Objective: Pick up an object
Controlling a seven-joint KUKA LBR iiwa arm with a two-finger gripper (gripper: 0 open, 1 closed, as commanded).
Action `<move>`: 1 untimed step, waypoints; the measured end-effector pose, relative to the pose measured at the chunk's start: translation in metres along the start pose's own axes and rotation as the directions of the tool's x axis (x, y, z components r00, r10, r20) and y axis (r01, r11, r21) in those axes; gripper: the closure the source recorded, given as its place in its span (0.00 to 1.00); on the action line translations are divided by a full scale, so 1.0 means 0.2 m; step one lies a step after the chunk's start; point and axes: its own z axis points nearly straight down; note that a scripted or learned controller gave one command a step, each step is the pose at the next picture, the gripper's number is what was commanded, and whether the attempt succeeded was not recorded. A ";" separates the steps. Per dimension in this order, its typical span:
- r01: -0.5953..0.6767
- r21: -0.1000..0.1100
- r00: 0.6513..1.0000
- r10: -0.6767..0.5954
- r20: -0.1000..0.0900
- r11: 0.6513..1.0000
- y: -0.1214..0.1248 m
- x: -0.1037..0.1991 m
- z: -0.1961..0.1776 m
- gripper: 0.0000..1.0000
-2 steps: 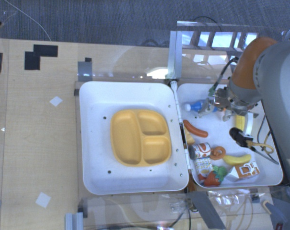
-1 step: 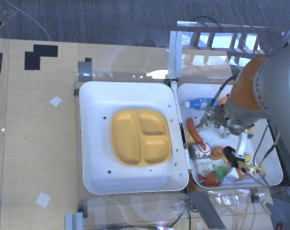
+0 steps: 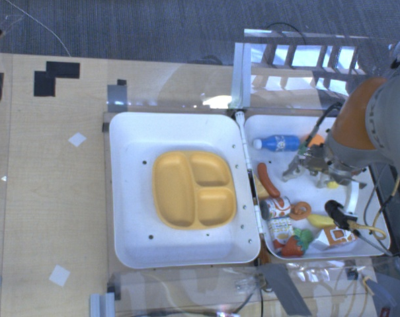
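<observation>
Pale worktop [image 3: 47, 197] carries two white bins — my hand [image 3: 312, 167] hovers in the right bin [image 3: 371, 246] near a blue bottle [image 3: 277, 142] and hot dog [image 3: 268, 181]; its grip I cannot tell.

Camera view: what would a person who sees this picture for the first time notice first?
Most likely the yellow divided tray, which lies alone in the middle of the left bin. Next comes the grey arm with its orange band, which reaches from the right over the right bin. That bin is crowded: a blue bottle near its far edge, a red sausage beside the divider, and small colourful toys along its near edge.
</observation>
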 end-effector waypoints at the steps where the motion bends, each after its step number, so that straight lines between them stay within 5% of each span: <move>1: 0.009 -0.001 1.000 -0.009 -0.001 1.000 -0.01 0.23 0.00 0.00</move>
